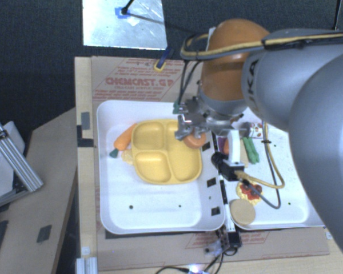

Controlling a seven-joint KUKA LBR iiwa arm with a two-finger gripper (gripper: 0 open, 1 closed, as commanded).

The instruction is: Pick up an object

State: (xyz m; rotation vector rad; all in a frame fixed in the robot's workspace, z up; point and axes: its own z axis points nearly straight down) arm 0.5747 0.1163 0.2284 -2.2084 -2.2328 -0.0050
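Grey arm [297,67] is reaching over the left white bin [111,210]. Yellow three-compartment plastic tray [160,153] is lying in it. Jaws [190,131] are hovering at tray's right edge; open or closed, cannot tell. Orange plastic carrot [123,137] is touching tray's left edge.

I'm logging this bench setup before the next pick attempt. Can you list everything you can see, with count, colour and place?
white bins: two, white, side by side on the bench
divided tray: one, yellow, in the left bin
toy carrot: one, orange, left bin, against the tray's left edge
green item: one, green, right bin
round disc: one, tan, right bin's near corner
small piece: one, red and yellow, right bin
cardboard sheet: one, brown, under the bins
arm: one, grey and orange, from the right
gripper: one, over the tray's right edge
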